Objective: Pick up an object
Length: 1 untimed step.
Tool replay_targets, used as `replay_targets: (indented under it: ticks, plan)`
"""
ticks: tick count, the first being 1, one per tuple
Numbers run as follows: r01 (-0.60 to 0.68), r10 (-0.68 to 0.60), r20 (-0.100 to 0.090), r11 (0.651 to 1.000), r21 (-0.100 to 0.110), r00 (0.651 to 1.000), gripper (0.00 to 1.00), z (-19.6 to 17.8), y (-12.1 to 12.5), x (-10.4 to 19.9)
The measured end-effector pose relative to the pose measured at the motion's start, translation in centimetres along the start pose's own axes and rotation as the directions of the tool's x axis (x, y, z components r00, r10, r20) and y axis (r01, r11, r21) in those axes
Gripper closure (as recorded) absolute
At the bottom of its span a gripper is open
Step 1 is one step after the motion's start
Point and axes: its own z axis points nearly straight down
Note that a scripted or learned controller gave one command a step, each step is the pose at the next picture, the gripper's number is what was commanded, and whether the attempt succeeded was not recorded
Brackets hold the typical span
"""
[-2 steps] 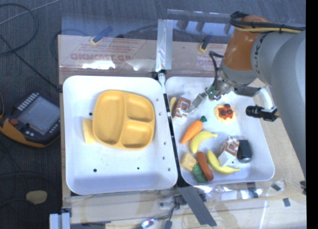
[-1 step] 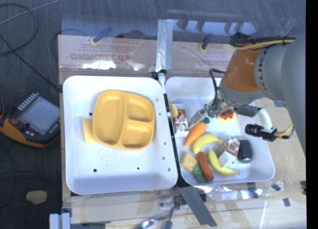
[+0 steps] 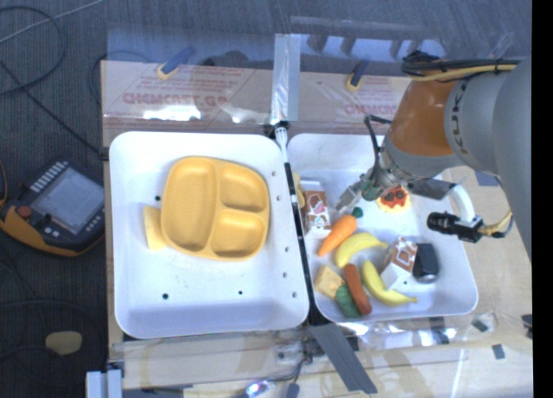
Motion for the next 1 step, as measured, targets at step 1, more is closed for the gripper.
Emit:
replay_targets:
  ticks: [1]
  plan:
    - [-0.454, 0.454, -0.006, 0.891, 0.018, 0.891, 1.00, -8.28, 2.24, 8.90]
